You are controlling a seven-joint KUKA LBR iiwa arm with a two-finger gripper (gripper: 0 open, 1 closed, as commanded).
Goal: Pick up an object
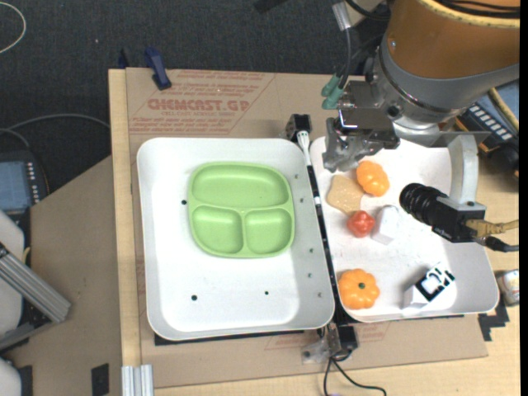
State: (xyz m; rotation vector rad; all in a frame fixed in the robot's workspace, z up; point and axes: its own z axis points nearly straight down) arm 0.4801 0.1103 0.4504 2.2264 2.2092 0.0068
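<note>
My gripper (345, 153) hangs over the far left corner of the right bin (470, 291), under the grey wrist and orange band. Just below it lie a tan flat piece (342, 195) and an orange pepper-like toy (373, 177); the gripper looks close above them, with nothing visibly held. Further forward sit a small red tomato (360, 223), a white block (386, 223) and an orange pumpkin (360, 288). A black-and-white object (431, 285) lies at the bin's front right.
The left bin (165, 287) holds a green divided plate (241, 209). A black cylinder on a bracket (433, 209) juts over the right bin's right side. The divider (318, 221) between the bins runs beside the tan piece.
</note>
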